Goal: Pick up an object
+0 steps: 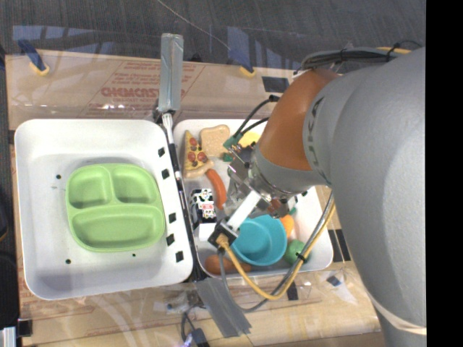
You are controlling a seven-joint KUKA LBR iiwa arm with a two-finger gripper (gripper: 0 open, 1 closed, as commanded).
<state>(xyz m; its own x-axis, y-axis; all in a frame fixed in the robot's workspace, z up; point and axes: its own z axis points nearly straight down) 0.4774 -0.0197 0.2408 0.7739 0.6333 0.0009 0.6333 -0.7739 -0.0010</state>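
Observation:
My arm reaches in from the right and covers most of the right bin (184,130). The gripper (244,191) hangs low over that bin's middle, right of a red sausage (215,187) and above a teal cup (260,241). A pizza slice (193,153) and a piece of toast (215,140) lie at the bin's far end. A small black-and-white carton (204,204) sits by the left wall. A brown sausage (217,265) lies at the near end. Orange (289,226) and green (295,252) pieces peek out beside the cup.
The left bin (36,157) holds a green divided plate (114,207) at its centre. A grey bar (171,74) stands behind the seam between the bins. A yellow piece (249,137) shows under the arm at the right bin's far side.

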